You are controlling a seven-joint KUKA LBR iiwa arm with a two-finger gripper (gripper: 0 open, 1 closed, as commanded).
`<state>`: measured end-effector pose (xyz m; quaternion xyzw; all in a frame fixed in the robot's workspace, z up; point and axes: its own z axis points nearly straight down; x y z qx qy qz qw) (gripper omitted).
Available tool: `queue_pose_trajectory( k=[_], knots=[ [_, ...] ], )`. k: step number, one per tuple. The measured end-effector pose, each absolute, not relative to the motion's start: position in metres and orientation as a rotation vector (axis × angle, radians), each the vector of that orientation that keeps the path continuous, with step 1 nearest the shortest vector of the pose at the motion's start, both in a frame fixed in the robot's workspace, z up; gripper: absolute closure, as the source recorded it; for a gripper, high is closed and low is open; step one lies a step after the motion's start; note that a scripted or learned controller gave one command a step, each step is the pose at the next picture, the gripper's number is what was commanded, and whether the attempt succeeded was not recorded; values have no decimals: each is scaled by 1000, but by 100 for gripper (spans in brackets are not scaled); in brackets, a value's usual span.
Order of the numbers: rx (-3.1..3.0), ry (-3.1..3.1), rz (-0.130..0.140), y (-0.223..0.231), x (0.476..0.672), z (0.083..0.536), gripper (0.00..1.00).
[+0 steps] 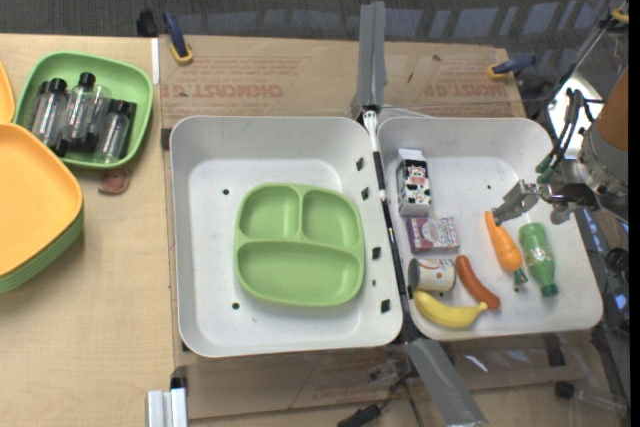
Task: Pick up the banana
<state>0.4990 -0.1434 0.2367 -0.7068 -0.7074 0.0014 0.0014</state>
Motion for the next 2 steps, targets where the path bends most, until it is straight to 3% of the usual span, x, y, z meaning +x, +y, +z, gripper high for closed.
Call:
queue_pose_trajectory(
  k=[1,2],
  knots=[
    [-2622,-1725,5,-130,480,90,0],
    [-1935,-2507,6,-116,481,96,0]
  ],
)
